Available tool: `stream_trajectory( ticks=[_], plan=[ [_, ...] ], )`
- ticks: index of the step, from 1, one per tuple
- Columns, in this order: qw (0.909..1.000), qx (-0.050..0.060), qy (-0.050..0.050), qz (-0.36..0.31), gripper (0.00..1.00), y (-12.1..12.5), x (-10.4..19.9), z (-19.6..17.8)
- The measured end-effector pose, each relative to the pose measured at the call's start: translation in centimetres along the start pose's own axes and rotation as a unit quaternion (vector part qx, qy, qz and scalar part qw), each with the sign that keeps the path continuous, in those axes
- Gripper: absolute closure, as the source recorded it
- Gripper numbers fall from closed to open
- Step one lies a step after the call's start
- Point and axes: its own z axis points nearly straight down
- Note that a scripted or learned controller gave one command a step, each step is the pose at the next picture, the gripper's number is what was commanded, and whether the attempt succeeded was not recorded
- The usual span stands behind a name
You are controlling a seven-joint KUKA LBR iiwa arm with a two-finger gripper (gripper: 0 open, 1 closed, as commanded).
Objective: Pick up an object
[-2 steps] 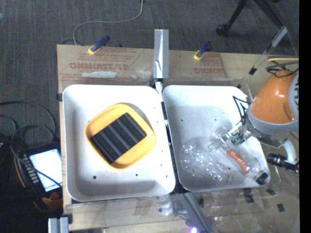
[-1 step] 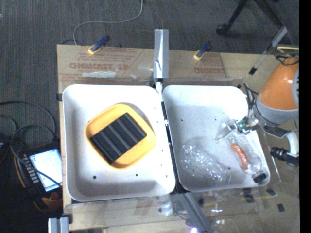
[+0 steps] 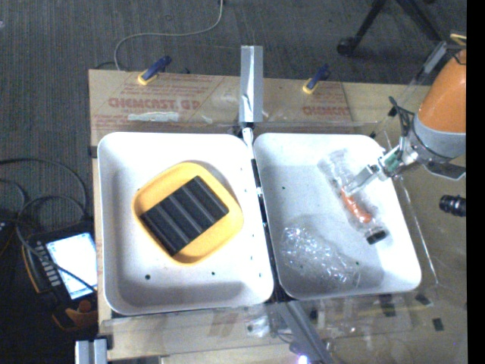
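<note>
The right bin [image 3: 394, 275] holds a clear tube with orange contents and a black cap [image 3: 359, 211], lying at a slant near the bin's right wall. A clear plastic piece [image 3: 336, 165] lies just above it. A crumpled clear wrapper [image 3: 314, 252] sits at the bin's front. In the left bin [image 3: 114, 226] rests a yellow pad with a black ribbed top [image 3: 188, 211]. My gripper [image 3: 385, 164] reaches over the right bin's right rim, its tip beside the clear plastic piece and above the tube. The grey arm with its orange band [image 3: 447, 105] stands behind it.
Blue clamps [image 3: 154, 69] [image 3: 317, 76] and a metal upright [image 3: 251, 86] stand on the cardboard behind the bins. A tablet and cables [image 3: 64, 260] lie on the floor at the left. A chair base [image 3: 394, 14] stands at the back right.
</note>
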Motion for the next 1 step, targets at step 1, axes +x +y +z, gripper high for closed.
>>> stream_trajectory(
  ticks=[1],
  plan=[
    [0.9996,-0.001,-0.001,-0.03,0.0,-0.25,0.11,8.09]
  ],
)
